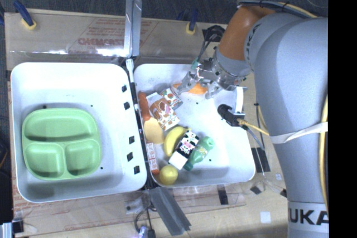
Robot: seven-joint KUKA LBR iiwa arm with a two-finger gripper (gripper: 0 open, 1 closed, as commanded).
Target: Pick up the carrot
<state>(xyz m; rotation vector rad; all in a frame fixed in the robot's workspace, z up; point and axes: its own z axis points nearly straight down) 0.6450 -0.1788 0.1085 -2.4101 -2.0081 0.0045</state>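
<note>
The carrot [194, 87] is a small orange piece at the back of the right bin [237, 167], near its far wall. My gripper [204, 79] is down over it at the end of the grey arm, touching or nearly touching it. The wrist covers part of the carrot. The carrot sits low, about at the bin floor.
The right bin also holds a red sausage [143, 104], a patterned packet [165, 109], a banana [173, 140], a black-and-white carton [184, 151], a green bottle [200, 153] and two yellow fruits [168, 174]. A green divided plate [60, 144] lies in the left bin [67, 75].
</note>
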